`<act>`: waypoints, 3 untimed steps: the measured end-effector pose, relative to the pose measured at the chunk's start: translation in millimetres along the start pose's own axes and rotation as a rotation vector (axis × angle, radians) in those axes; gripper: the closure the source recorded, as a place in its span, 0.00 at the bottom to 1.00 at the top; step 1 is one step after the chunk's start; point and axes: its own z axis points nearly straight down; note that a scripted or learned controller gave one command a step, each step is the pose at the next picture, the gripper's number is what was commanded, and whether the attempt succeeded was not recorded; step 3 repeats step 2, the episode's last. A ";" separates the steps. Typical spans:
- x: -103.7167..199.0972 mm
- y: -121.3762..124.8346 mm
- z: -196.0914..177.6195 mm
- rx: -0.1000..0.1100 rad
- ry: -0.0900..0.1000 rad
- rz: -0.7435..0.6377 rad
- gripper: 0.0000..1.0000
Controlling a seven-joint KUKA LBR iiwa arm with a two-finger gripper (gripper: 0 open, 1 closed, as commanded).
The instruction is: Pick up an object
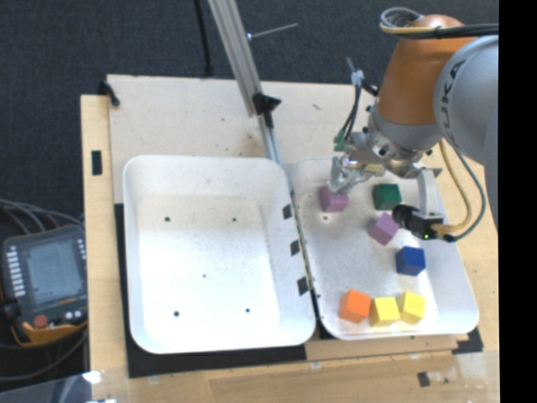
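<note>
My gripper [342, 177] hangs over the far left part of the right bin [453, 326], below the orange-banded wrist. A small purple block [333, 199] sits right at the gripper's lower tip, touching or nearly touching it. I cannot make out whether the block rests on the bin floor or is gripped. Other blocks lie in the same bin: a green one [386, 195] just right of the gripper, a second purple one [383, 227], a blue one [410, 260], an orange one [355, 306], and two yellow ones [385, 310] [413, 306] near the front rim.
The left bin [210, 250] lies beside the right one, with a shared rim between them. A slanted metal pole [239, 49] rises from the bench behind the bins. A control pendant [46, 275] rests off the bench at the left.
</note>
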 end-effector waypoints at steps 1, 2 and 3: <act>51.0 -10.5 -9.8 -0.001 0.001 -0.001 1.00; 104.4 -10.6 2.4 0.004 0.000 0.000 1.00; 104.4 -10.6 2.4 0.004 0.000 0.000 1.00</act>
